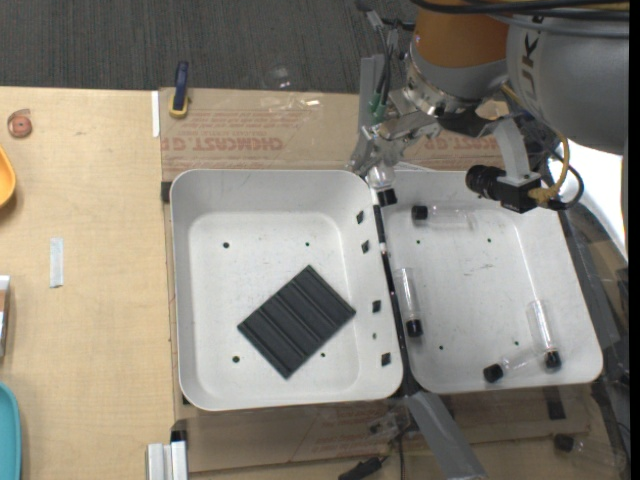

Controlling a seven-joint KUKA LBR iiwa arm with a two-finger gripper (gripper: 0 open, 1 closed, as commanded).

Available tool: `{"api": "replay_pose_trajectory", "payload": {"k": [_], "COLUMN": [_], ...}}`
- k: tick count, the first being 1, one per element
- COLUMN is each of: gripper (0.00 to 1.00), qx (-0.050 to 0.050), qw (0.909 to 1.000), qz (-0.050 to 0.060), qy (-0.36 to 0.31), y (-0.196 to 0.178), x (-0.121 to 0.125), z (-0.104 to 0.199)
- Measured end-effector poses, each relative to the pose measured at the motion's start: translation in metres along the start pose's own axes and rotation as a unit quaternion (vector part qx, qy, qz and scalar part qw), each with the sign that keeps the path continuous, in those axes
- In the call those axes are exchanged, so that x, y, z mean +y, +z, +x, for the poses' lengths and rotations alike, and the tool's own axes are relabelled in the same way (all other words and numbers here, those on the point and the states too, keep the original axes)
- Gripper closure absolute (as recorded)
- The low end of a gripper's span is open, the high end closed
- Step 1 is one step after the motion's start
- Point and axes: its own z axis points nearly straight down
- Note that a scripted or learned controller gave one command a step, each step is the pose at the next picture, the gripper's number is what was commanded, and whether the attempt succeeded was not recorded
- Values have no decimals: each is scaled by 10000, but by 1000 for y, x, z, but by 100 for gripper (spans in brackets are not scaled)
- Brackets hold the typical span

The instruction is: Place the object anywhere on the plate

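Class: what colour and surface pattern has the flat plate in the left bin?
Dark grey plate, with parallel ridges; camera view.

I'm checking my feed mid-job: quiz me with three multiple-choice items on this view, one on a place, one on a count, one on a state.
1. Where does the dark ribbed plate lie?
A. in the left bin
B. in the right bin
C. on the cardboard behind the bins

2. How many clear tubes with black caps lie in the right bin?
A. one
B. four
C. seven

3. How does the plate sit?
A. standing on edge
B. flat and turned askew to the bin walls
C. hanging over the rim

Answers: 1 A, it rests on the left bin's floor. 2 B, one near the top, one by the divider, two at the lower right. 3 B, it lies flat, corners pointing at the walls.
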Motion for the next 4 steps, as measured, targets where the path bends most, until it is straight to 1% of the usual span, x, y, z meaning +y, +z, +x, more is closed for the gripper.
{"api": "replay_pose_trajectory", "payload": {"k": [1,2,3,4], "gripper": [100,100,100,100], "qx": [9,12,12,14], "qw": [9962,9872,9677,9496], "qz": [13,12,1,9], "qy": [-876,-1595,-2520,-3134], "y": [43,67,60,82], "x": [-44,-80,-130,-110], "z": [25,38,25,107]}}
